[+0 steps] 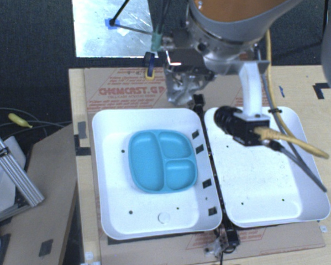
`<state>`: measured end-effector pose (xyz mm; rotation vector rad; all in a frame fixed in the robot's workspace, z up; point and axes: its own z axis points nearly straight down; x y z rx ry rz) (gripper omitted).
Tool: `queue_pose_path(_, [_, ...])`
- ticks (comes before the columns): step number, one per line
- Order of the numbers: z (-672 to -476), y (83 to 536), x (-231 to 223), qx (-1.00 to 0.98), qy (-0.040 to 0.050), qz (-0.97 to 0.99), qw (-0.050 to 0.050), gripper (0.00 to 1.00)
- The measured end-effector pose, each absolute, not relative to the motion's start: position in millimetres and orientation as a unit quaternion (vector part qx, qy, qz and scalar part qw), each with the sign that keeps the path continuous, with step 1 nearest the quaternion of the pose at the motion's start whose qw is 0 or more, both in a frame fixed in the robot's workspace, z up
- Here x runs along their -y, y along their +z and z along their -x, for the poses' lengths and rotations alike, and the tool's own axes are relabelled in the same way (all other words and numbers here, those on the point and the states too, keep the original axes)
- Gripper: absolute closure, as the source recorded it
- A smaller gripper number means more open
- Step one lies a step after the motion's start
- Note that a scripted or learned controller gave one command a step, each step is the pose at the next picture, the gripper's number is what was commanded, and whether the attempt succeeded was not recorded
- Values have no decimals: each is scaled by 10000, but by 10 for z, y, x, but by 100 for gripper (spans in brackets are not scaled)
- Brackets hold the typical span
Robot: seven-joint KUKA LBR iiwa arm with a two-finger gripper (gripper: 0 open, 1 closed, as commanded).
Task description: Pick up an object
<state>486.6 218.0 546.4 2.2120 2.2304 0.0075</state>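
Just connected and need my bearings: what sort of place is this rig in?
Most likely a robotics lab test bench: a left white bin and a right white bin sit on a printed cardboard sheet, an aluminium frame rail stands nearby, and the grey arm reaches in.

You are seeing the left bin (115, 215) and the right bin (257, 188) sitting side by side on a brown cardboard sheet (124, 88) lettered CHEMCAST. A shiny panel (93, 27) is lying at eleven o'clock from the left bin, and an aluminium rail (12, 171) is leaning at nine o'clock.
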Motion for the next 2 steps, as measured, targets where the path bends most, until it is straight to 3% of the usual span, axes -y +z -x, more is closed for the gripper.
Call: queue_pose_path(2, [-4873, 5687, -2179, -7130, 47, -7011, 6, 100])
